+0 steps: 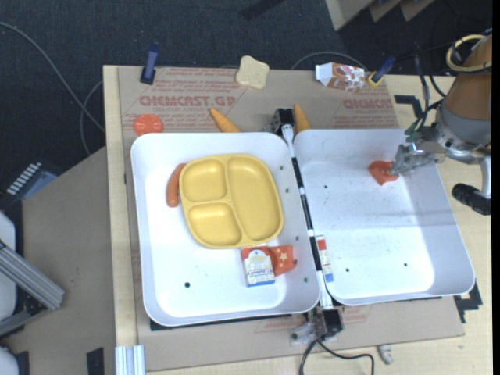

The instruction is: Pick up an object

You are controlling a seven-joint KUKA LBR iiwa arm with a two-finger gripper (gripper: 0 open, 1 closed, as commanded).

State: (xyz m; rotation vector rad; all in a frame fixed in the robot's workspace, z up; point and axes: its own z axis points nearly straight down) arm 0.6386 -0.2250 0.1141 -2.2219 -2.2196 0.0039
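A small red-orange object [383, 173] lies in the upper right part of the right bin [375, 241]. My gripper [407, 158] hangs just to its right, touching or nearly touching its edge. The grey arm with its orange band comes in from the right edge. In the left bin [156, 272] a yellow divided plate [232, 200] sits in the middle. An orange-red sausage [173, 186] lies against the plate's left side. A small white and blue carton [258, 267] and a red piece [283, 258] lie below the plate.
On the cardboard behind the bins lie a bread slice [252, 71], a carrot [224, 120], a red disc [146, 123], a blue clip [149, 62] and a white packet [341, 75]. A black divider [301, 194] runs between the bins.
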